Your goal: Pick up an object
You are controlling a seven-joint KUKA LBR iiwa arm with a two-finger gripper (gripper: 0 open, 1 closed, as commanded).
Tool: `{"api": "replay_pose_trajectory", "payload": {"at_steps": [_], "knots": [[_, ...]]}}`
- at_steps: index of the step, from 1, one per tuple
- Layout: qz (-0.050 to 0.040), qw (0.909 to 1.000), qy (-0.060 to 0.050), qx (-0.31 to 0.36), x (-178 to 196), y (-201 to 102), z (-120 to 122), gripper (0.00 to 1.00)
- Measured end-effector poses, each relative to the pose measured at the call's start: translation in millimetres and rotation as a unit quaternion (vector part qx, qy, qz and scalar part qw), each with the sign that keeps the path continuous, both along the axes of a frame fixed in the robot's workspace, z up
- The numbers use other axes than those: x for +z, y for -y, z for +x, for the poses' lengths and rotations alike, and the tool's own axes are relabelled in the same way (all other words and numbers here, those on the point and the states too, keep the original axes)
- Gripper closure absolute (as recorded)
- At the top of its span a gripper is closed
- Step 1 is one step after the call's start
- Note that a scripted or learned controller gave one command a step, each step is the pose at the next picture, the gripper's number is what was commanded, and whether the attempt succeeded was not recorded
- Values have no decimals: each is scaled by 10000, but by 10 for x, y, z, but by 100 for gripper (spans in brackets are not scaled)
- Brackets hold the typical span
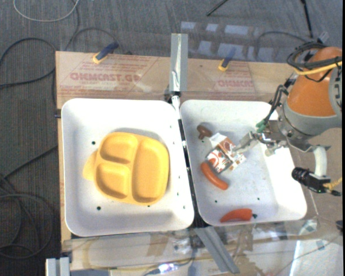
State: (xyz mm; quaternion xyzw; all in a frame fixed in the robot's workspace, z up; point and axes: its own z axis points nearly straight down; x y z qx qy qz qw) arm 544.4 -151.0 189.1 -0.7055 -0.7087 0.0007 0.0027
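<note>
White-and-brown carton (221, 155) was met in the right bin (279, 197) by the end effector (241, 146); its grip state could not be told.

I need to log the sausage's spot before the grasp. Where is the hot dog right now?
The hot dog lies in the right bin, left of centre, just below the small carton and above the red pepper near the front wall.
</note>
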Motion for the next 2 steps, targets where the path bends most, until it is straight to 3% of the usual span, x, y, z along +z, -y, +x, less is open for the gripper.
{"api": "replay_pose_trajectory", "payload": {"at_steps": [1, 2], "knots": [[-21, 9999, 7, 99, -958, -29, 430, 0], [2, 9999, -4, 108, -893, -45, 434, 100]]}}
